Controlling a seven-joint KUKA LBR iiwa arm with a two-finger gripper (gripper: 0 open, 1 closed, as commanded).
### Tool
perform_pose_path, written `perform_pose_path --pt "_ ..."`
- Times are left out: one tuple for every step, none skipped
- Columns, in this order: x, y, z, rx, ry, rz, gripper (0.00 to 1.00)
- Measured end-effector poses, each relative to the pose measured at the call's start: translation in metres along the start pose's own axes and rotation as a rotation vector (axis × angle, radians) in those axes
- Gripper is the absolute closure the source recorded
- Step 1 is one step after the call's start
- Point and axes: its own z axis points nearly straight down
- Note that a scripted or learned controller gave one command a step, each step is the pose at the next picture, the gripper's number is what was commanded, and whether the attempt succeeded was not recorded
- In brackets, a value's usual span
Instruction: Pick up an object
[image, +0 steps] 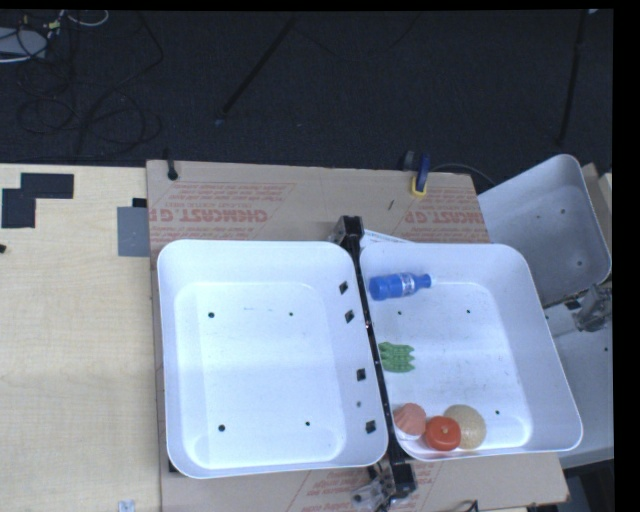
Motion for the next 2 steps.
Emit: perform_pose_path --pt "0.016 0.0 0.068 0.014 0.006 -0.003 1.0" --pt "0.002 0.001 0.04 0.006 0.002 -0.001 1.0"
